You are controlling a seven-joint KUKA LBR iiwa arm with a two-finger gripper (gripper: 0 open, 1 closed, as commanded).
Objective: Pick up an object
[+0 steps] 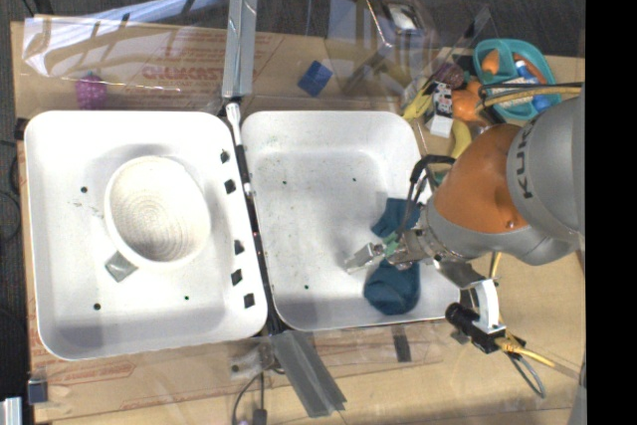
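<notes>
Camera view: arm (498, 189) is in over the right bin (309, 139), wrist low near that bin's right wall. Gripper (373, 256) points left across the bin floor, metal tips sitting just beside a dark teal cloth (394, 286) — looks like a sock or soft rag, bunched, running from under the wrist down to the bin's front edge. Can't tell if the tips are spread or closed; at this angle they merge with the wrist hardware. Nothing visibly between them, so I wouldn't call it a grasp. Cloth lies on the bin floor, partly under the gripper body, not lifted. Left bin (60, 314) has a pale round bowl (159, 209) and a small grey block (120, 266) just beside it, both well apart from the arm. Judgement: approach is done, pick isn't — closing on the cloth and lifting are left, and since the tips seem offset left of the bulk of the fabric, a miss is plausible.
</notes>
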